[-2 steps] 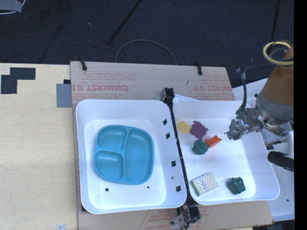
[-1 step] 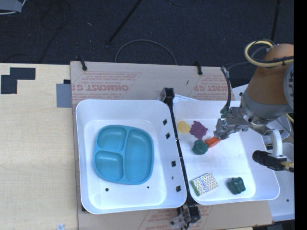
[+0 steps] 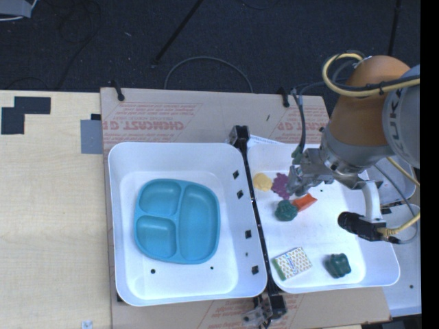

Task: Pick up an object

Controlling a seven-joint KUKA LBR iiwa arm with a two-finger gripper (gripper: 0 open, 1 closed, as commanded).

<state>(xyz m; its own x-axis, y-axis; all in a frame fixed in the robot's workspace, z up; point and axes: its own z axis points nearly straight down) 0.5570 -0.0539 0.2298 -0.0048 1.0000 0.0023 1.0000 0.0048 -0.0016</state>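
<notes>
Room: dark carpeted floor with loose cables beyond the far edge of the pale wooden tabletop (image 3: 48, 218); a cardboard sheet (image 3: 178, 118) lies under both bins.
Left bin (image 3: 118, 184): sits mid-tabletop and holds a blue divided plate (image 3: 178, 219), flat and well apart from the work.
Divider: a black clamp rail (image 3: 248, 204) runs between the bins, just beside the cluster, so it is the nearest thing to knock on that side.
Right bin (image 3: 387, 269): toward the tabletop's right edge, and all the loose things are in it.
Far cluster: a yellow piece (image 3: 262, 181), a purple piece (image 3: 280, 184), a green lump (image 3: 286, 211) and an orange piece (image 3: 304, 201) crowd together.
Near-edge items: a patterned packet (image 3: 291, 262) and a dark teal object (image 3: 337, 264) lie apart from each other with free room round them.
End effector (image 3: 300, 180): low over the cluster, between the purple and orange pieces. I cannot tell whether it is released or clenched, and I see nothing held.
Arm (image 3: 363, 115): reaches in from the right, its bulk shading that corner.
Step in hand: closing on one thing; the purple or orange piece looks likeliest.
Doing it well: centre on a single piece and come straight down, or neighbours will be nudged or two things pinched at once.
</notes>
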